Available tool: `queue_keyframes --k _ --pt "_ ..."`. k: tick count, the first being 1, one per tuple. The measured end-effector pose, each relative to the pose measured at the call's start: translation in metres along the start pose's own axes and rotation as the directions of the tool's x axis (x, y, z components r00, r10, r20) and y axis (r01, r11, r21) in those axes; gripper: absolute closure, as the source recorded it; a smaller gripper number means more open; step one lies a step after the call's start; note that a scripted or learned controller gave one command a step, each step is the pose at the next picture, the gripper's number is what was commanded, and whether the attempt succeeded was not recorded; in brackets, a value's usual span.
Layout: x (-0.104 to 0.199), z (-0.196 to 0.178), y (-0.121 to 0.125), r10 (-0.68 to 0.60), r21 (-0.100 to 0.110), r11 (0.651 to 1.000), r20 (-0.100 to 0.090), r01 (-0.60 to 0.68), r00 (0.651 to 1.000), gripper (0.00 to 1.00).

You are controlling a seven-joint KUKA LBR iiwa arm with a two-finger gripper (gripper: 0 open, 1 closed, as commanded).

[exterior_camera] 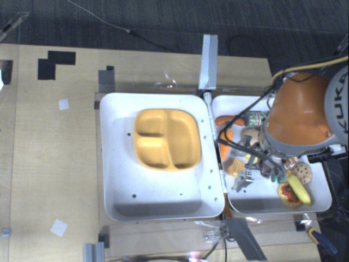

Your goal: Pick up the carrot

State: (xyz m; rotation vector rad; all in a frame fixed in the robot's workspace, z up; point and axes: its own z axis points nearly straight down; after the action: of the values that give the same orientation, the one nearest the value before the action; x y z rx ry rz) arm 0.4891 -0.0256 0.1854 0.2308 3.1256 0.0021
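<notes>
right bin (322,203) crowded, left bin (117,162) roomy around tray (166,138)

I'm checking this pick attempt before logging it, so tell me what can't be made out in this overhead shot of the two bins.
- The carrot: mostly covered in the camera view by the arm's orange band; its full length is hidden.
- The gripper: small and tangled with cables; open or shut is unclear.
- Items in the right bin under the wrist: hidden by the arm.
- The item beside the banana: too small to identify.

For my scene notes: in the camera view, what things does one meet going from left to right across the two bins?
Left bin → yellow divided plate → divider between the bins → carrot → tool → banana.
</notes>
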Motion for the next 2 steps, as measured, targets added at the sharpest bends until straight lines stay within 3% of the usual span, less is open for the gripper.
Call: queue_keyframes --k 1,2 --pt "0.003 0.000 0.018 0.074 0.000 0.997 0.000 -0.074 0.997 0.00" --pt "-0.026 0.000 0.025 0.235 0.000 0.972 0.001 -0.235 0.972 0.00"
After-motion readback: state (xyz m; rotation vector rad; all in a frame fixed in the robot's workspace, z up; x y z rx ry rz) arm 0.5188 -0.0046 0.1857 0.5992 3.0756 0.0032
